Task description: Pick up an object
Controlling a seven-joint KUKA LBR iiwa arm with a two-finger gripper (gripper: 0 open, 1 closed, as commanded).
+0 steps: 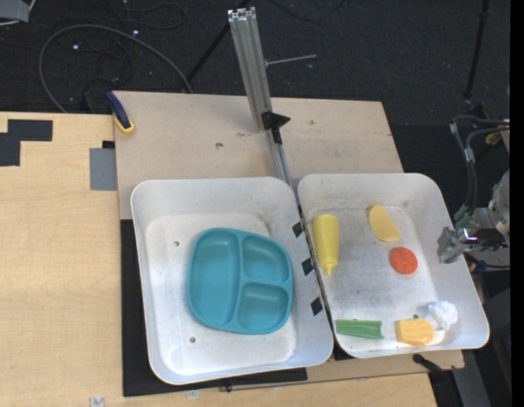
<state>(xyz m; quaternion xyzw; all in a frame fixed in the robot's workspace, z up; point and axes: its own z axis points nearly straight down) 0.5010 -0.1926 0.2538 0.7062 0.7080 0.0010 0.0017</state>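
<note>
With the claw [453,244] at the outer rim of the right bin [355,186], its grip state indeterminable and nothing seen in it, no pick appears made: the orange ball [404,261], nearest inside that rim, and the yellow bottle [326,241] beyond await grasping.

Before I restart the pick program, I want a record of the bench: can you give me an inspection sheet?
Surface: plywood bench bearing two white bins side by side.
Job's things: right bin holds a yellow bottle, yellow piece, orange ball, green block, yellow-and-white item.
Clutter: left bin holds a teal divided plate.
Grippers: gripper at the right bin's right rim, nothing seen between fingers.
Cables: loops on dark floor.
Surroundings: aluminium post; blue-yellow tool.
</note>
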